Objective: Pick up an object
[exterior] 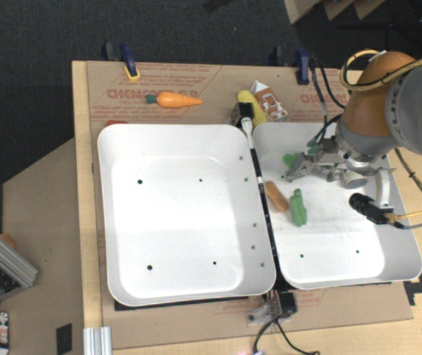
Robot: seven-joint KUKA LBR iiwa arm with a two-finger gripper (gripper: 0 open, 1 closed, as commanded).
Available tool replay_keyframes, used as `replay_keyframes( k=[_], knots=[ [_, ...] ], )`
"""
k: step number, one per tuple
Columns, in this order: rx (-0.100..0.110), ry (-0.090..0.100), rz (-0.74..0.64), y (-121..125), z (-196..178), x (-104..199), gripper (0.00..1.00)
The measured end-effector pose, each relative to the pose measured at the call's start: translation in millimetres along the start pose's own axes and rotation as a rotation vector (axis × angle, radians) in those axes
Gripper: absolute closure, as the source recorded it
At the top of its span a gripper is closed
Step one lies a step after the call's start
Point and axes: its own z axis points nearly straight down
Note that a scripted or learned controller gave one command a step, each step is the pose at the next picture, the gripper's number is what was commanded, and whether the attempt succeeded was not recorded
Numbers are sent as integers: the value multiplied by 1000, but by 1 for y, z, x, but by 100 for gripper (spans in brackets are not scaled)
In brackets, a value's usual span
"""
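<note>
Reaching into the right bin (389, 268), the gripper (297, 168) is working the approach step, right of frame centre. You cannot tell how its jaws stand. You are counting three objects there: a green piece (292, 159) touching the tip, a green bottle (298, 206) and an orange sausage-shaped toy (275, 196) just below. Next, I judge, it is needing a descent and closure.

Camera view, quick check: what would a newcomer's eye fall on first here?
First, the grey arm with its orange band, reaching in from the right, its tool low over the right white bin near a green bottle-shaped toy and a tan sausage-shaped piece. Then the orange toy carrot on the cardboard behind the left white bin.
</note>
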Motion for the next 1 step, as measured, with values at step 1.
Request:
replay_keyframes(
  k=[1],
  knots=[
    [-6, -1, -5, 26, -6, 31, 0]
  ],
)
